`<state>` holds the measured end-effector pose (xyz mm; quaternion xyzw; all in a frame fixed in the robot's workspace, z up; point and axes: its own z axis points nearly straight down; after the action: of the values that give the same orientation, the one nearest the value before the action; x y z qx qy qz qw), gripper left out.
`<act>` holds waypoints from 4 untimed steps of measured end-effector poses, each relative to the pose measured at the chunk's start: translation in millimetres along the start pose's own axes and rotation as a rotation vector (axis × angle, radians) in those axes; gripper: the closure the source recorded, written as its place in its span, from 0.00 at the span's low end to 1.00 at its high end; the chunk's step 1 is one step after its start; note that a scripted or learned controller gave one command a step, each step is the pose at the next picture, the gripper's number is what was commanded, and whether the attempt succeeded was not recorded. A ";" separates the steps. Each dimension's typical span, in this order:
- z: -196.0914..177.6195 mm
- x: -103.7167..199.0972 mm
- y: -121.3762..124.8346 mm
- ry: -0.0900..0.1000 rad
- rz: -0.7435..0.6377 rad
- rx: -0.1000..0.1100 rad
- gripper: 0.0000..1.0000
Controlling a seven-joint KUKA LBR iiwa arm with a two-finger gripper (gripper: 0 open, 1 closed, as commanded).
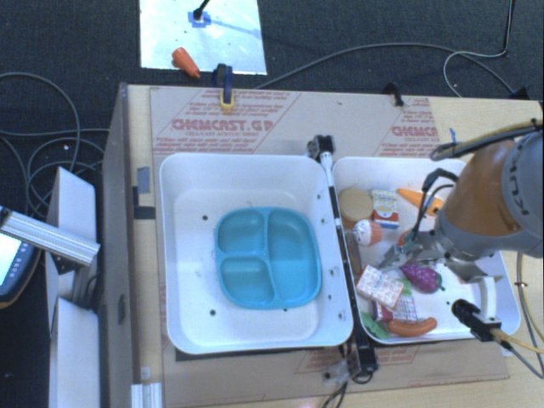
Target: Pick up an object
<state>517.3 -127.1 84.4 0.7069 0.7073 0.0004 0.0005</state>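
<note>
Hovering low in the right bin (510, 308), our gripper (408, 252) sits just left of the purple grapes (422, 276) (we cannot tell its state). We judge them light, knobbly and firm, best pinched across the middle.

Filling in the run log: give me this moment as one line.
arm: over right bin | gripper: low by purple grapes | held: nothing seen | left bin: blue tray
</note>
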 end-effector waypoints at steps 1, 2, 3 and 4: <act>-0.5 -27.6 78.3 -0.001 -0.003 -0.002 0.00; -11.4 -27.6 79.2 -0.001 -0.005 -0.004 1.00; -11.3 -27.6 79.1 -0.001 -0.005 -0.004 0.00; 0.4 -24.5 34.3 0.000 -0.001 0.001 0.00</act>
<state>551.6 -151.6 84.0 0.7066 0.7076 0.0000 0.0001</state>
